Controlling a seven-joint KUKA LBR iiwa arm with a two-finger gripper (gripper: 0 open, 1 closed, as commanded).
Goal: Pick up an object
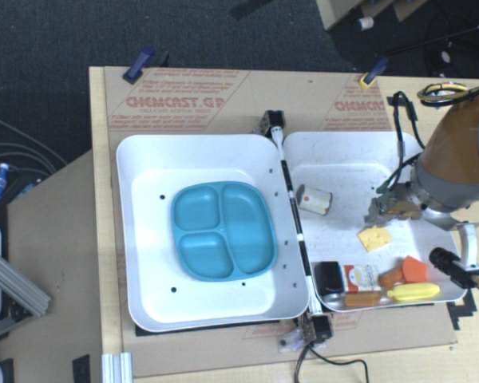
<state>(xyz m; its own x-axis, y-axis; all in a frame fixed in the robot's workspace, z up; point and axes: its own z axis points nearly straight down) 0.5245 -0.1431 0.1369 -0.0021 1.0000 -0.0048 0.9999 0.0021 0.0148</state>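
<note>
- Grey and orange, the arm reached in over the right bin (335, 146), its hand (387, 208) low above the bin floor; whether it was apart or together, I could not tell.
- Just below the hand lay a pale yellow cheese-like wedge (374, 238).
- Farther left sat a small white cylinder (314, 200).
- Well left, the other bin (144, 166) carried a blue divided plate (223, 230).
</note>
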